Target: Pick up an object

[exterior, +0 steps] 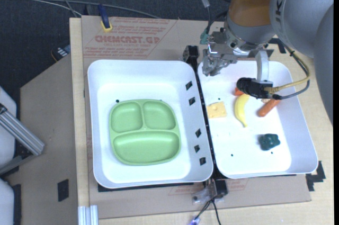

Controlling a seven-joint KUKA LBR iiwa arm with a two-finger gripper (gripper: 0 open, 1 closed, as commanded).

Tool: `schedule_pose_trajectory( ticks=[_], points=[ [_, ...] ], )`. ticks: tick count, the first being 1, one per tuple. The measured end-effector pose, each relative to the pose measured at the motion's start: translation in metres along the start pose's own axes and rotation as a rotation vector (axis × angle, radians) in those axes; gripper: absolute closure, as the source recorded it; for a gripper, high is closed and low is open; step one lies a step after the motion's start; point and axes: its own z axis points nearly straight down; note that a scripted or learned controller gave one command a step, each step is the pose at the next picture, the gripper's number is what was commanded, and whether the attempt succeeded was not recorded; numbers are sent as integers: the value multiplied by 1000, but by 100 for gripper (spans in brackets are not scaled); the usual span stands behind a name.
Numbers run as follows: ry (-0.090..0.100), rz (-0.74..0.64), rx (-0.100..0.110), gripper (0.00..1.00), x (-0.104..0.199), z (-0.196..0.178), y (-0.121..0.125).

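Note:
Several small objects lie in the right bin (296,163): a pale yellow cheese wedge (216,110), a yellow banana (241,110), an orange carrot (268,107) and a dark green lump (268,141). My gripper (213,66) hangs over that bin's far left corner, beyond the cheese wedge and apart from it. Nothing shows in the gripper. The arm's grey and orange body covers the bin's far right part.
The left bin (100,113) holds a light green divided plate (144,131). A ridge with black clips (198,128) separates the two bins. Cardboard (132,38) lies under both bins, and cables run across the dark floor behind.

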Motion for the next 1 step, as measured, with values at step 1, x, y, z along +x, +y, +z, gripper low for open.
schedule_pose_trajectory(
  ticks=[1],
  points=[
    [0, 0, -4, 100, 59, 4, 7]
  ],
)
